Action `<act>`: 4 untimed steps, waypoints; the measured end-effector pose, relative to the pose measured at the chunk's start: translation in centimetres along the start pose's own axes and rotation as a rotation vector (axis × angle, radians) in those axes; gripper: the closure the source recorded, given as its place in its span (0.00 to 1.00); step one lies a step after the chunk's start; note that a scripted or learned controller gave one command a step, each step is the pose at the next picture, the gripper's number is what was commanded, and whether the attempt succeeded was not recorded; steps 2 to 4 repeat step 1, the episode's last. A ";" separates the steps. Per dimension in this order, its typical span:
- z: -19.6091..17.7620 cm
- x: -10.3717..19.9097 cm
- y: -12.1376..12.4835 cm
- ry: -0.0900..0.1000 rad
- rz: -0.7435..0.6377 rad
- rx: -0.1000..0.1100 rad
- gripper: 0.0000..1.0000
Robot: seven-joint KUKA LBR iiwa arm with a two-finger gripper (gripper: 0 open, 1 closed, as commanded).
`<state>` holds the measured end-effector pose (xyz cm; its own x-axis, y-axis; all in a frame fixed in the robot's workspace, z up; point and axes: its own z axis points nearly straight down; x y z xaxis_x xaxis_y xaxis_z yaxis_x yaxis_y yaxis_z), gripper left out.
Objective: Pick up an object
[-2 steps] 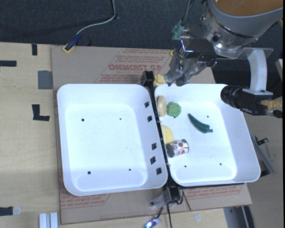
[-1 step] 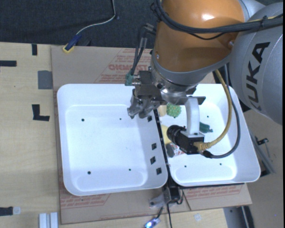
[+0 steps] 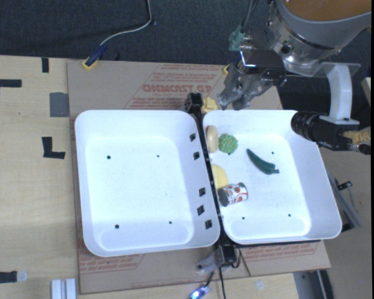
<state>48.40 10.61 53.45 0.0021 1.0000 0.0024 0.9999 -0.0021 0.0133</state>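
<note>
Camera view: gripper (image 3: 235, 98), grasp state indeterminate, poised above right bin's (image 3: 311, 220) rim; approach step, next requiring descent toward green ball (image 3: 228, 143).

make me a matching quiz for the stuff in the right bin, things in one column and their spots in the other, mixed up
Things:
1. green ball
2. dark green pepper
3. can
4. gripper

Places:
A. low in the right bin, near the divider
B. above the right bin's far rim
C. near the bin's middle
D. upper left of the bin, beside a pale oval piece

Pairs: 1-D, 2-C, 3-A, 4-B
</note>
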 end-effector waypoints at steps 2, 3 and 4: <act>14.8 5.8 -0.4 -0.007 -0.008 0.030 1.00; 14.8 5.8 -0.4 -0.007 -0.008 0.030 1.00; 14.8 5.8 -0.4 -0.007 -0.008 0.030 1.00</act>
